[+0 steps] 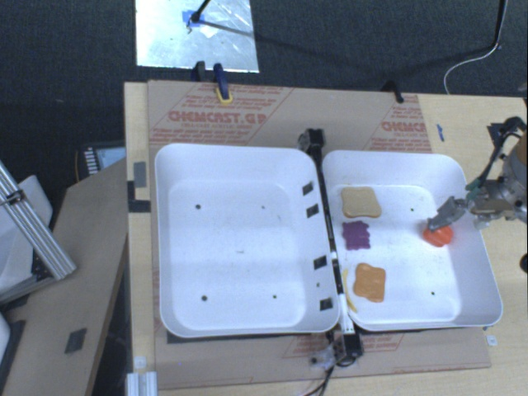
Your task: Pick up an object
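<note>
The right bin (474,262) holds several small objects. A tan bread-like slice (360,202) lies near its back left, a purple piece (356,235) just in front of it, and an orange-yellow piece (370,282) further forward. A red-orange round object (440,237) sits at the bin's right side. My gripper (446,215) reaches in from the right edge and hangs just above and against the red-orange object's top. Whether it touches or grips that object is unclear.
The left bin (169,221) stands beside the right one, joined along a black-clipped middle seam (328,246). Both rest on a cardboard sheet (247,114) on the bench. A cable (474,56) trails at the back right. A metal plate (196,23) lies behind the bench.
</note>
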Tool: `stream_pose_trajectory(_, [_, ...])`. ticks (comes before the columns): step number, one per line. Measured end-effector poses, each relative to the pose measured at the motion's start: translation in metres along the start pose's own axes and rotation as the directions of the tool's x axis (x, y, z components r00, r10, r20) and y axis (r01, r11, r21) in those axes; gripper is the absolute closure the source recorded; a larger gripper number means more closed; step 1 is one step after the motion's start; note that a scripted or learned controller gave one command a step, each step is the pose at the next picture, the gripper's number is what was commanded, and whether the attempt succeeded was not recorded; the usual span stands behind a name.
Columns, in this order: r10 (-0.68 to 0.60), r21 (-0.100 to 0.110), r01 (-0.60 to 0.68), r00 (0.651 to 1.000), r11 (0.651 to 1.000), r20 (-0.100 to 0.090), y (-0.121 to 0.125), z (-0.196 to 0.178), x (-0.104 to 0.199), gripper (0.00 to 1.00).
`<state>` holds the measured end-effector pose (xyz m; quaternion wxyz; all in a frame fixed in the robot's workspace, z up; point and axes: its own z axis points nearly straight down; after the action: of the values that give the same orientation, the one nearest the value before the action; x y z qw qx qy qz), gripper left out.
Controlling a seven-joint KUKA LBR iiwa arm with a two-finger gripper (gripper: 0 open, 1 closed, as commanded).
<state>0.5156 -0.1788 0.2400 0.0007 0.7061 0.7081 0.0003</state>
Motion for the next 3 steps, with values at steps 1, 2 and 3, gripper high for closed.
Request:
stream_pose_trajectory(1, [-0.003,-0.003,0.003,1.0,1.0,0.001,0.001,-0.011,0.0,1.0])
stream_pose_trajectory(2, [-0.012,-0.02,0.012,1.0,1.0,-0.001,-0.017,-0.171,0.087,1.0])
stream_pose_trajectory(3, [0.008,-0.014,-0.008,1.0,1.0,0.007,-0.029,-0.27,0.005,1.0])
